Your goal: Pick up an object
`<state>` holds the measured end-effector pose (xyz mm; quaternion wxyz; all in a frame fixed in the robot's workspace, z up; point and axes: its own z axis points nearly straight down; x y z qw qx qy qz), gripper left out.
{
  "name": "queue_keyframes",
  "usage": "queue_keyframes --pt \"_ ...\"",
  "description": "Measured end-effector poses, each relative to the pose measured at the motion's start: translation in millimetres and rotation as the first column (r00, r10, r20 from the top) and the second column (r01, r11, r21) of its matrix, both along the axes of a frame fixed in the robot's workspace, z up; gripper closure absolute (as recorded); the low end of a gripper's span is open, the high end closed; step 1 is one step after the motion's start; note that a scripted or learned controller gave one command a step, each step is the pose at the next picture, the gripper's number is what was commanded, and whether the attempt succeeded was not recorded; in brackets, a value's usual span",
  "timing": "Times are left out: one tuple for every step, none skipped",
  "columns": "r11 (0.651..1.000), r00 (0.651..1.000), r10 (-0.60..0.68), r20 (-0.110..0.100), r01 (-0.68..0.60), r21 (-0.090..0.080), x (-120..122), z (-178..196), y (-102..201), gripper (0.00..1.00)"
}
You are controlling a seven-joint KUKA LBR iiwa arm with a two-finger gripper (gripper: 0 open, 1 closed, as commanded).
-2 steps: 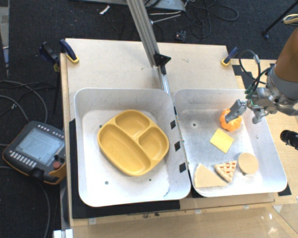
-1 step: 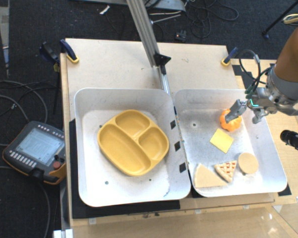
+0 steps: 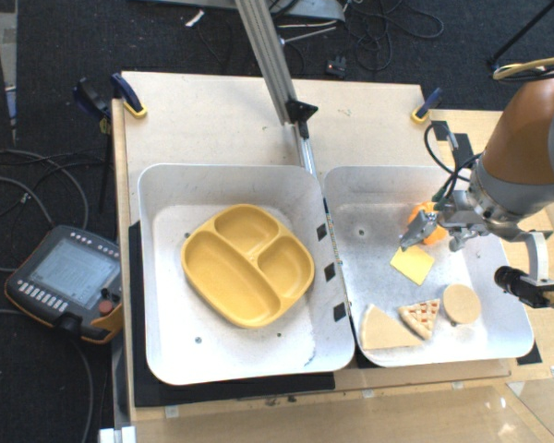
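Note:
My gripper (image 3: 434,239) hangs over the back half of the right bin (image 3: 369,201). Its two fingers (image 3: 411,239) stand apart, and a small orange piece (image 3: 427,223) lies between and just behind them, partly hidden by the wrist. I cannot tell whether the fingers touch it. Just in front of the gripper lies a flat yellow cheese square (image 3: 413,266). Near the bin's front edge are a tan wedge (image 3: 385,329), a waffle-patterned pizza slice (image 3: 422,317) and a round tan disc (image 3: 461,304).
The left bin (image 3: 157,247) holds a yellow divided plate (image 3: 247,264). A metal pole (image 3: 272,58) slants down from the back to the ridge between the bins. A teach pendant (image 3: 66,282) lies on the floor at left.

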<state>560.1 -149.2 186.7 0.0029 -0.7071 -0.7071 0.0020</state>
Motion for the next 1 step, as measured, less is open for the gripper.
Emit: queue_keyframes --pt "1.0 1.0 0.0 0.0 0.0 0.0 1.2 -63.0 5.9 0.0"
